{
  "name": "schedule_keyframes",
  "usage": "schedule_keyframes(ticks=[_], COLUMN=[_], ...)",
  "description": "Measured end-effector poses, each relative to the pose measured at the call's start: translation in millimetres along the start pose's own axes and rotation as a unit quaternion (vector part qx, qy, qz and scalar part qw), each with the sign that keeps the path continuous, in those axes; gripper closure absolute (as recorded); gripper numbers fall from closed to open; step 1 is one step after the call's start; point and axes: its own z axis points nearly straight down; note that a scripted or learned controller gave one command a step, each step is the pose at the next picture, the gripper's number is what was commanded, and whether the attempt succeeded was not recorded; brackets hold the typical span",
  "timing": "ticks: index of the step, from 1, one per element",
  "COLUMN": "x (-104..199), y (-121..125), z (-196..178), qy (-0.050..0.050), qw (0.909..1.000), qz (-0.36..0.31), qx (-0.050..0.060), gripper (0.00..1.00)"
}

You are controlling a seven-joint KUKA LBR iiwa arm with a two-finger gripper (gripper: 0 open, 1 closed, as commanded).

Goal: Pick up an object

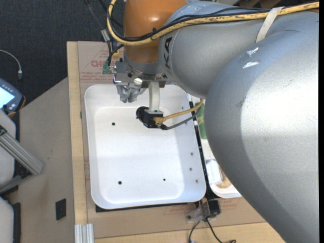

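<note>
Up near the back wall of the left bin (101, 151), the gripper (127, 92) is hovering with nothing visibly caught, can't tell its opening, and no graspable object is showing, so handling is anyone's guess.

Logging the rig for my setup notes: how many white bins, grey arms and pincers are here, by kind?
White bins: 2 (left bin, right bin, mostly covered by the arm)
Grey arm: 1
Pincer: 1
Total: 4
</note>
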Motion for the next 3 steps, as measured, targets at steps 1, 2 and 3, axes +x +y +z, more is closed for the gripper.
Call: schedule_keyframes(ticks=[1, 2, 3], x=[0.1, 0.8, 0.5], y=[43.9, 33.5, 43.1], z=[-38.2, -163.9, -312.4], qy=[0.000, 0.002, 0.002], qw=[1.0000, 1.0000, 1.0000], qz=[0.000, -0.001, -0.001], qx=[0.000, -0.004, -0.006], gripper=[1.00, 1.00, 1.00])
